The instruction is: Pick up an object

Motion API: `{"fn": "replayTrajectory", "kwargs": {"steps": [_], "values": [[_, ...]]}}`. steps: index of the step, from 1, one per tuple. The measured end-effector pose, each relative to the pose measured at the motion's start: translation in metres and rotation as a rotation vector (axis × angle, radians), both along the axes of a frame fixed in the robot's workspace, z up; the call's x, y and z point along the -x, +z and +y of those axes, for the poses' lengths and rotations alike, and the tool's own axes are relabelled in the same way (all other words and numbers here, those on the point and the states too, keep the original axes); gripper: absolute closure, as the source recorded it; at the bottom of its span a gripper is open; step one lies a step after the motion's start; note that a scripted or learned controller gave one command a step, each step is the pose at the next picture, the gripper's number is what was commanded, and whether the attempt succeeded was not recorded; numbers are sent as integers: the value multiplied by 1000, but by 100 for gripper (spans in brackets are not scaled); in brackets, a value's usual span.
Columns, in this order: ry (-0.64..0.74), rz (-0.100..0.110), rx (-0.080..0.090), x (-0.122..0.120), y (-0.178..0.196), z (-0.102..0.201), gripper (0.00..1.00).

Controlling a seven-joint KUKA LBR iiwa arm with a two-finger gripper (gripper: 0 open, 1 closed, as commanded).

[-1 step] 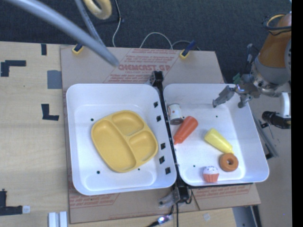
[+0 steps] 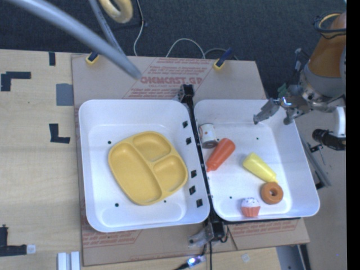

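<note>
The grey arm with its orange band (image 2: 329, 55) is cut off by the right edge. The small grey-and-white cylinder (image 2: 207, 134) by the divider is too small to identify. The yellow looped object (image 2: 112, 0) runs past the top edge.

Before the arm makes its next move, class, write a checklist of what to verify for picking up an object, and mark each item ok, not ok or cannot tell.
1. Objects available in the right white bin: ok. An orange plastic carrot, a yellow oblong toy, a brown ring doughnut and a small pink-cased cupcake lie there.
2. Objects apart from one another: not ok. The doughnut is touching the yellow toy.
3. Claw over a target: not ok. It is at the bin's upper right, beside the objects.
4. Claw already holding something: cannot tell.
5. Left white bin contents: ok. The yellow three-compartment plastic plate lies flat.
</note>
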State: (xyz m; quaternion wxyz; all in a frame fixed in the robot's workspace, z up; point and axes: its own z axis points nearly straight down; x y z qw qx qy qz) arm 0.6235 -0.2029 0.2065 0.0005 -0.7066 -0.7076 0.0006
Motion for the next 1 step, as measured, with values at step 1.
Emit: {"fn": "replayTrajectory", "kwargs": {"steps": [1], "values": [[0, 4, -1, -1, -55, 11, 0]]}}
